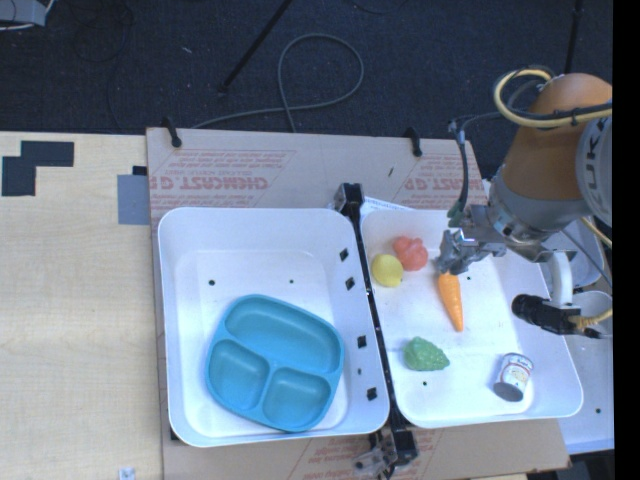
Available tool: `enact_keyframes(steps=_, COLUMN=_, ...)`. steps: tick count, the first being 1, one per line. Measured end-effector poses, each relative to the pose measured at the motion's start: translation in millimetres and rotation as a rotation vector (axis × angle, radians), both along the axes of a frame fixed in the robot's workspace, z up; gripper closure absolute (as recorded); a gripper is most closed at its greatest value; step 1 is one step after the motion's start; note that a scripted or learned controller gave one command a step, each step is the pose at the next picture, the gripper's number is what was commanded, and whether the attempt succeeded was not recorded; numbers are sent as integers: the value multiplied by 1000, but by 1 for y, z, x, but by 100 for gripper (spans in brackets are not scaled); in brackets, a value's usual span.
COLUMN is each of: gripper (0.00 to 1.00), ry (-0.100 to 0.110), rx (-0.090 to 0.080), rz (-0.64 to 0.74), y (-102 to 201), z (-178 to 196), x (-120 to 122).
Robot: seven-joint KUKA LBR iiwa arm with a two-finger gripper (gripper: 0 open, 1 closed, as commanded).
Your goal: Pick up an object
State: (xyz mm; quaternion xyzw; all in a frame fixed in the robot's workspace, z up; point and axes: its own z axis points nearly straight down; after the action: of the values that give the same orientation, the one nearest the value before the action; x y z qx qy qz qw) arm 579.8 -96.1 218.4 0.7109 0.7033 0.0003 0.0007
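Item one, nearest my lens: sky-blue three-compartment plastic plate, flat in the left white bin. Right white bin holds a small silver-lidded can, green leafy toy, orange plastic carrot, yellow lemon and pink-red fruit. Gripper sits just above the carrot's top; I cannot tell the jaws' spread. Step, I judge: approach. Next: descend, close around carrot.
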Motion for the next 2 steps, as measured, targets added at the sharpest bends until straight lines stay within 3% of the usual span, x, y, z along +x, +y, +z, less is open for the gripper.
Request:
enact_keyframes(steps=1, gripper=100, ry=-1, rx=0, rz=11, y=5, z=45, x=-1)
enact_keyframes(steps=2, gripper=100, ry=3, rx=2, rz=15, y=58, z=48, x=10)
